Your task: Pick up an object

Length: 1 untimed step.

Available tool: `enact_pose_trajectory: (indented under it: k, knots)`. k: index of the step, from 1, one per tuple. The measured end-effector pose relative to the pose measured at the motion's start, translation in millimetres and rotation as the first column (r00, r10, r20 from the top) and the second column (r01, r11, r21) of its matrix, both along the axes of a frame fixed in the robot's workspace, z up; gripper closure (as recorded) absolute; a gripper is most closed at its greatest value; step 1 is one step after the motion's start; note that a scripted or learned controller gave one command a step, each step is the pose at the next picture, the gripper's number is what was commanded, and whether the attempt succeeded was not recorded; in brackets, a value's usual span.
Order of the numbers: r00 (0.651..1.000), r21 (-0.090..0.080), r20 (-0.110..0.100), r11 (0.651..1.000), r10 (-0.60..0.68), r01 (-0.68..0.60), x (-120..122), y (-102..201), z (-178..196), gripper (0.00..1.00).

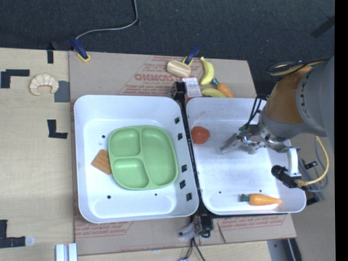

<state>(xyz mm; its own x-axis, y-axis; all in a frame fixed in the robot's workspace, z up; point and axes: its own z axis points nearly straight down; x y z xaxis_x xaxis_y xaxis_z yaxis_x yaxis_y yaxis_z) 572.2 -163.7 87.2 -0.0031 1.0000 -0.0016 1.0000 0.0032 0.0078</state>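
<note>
In the right bin a small red tomato lies near the upper left, and an orange carrot lies by the front right rim. My gripper hangs over the middle of that bin, its fingers pointing left, a short way right of the tomato and apart from it. Nothing sits between the fingers. The left bin holds a green divided plate with an orange-brown wedge tucked against its left edge.
Behind the bins lie a bread roll, a banana, a small box and another carrot. A croissant rests on the bench at far left. A blue clip and a cable sit at the back.
</note>
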Motion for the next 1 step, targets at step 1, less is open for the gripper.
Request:
enact_pose_trajectory:
  k: [1]
  knots:
    - [1.000,-0.001,-0.006,1.000,-0.002,0.002,48.7,-19.0,127.2,0.00]
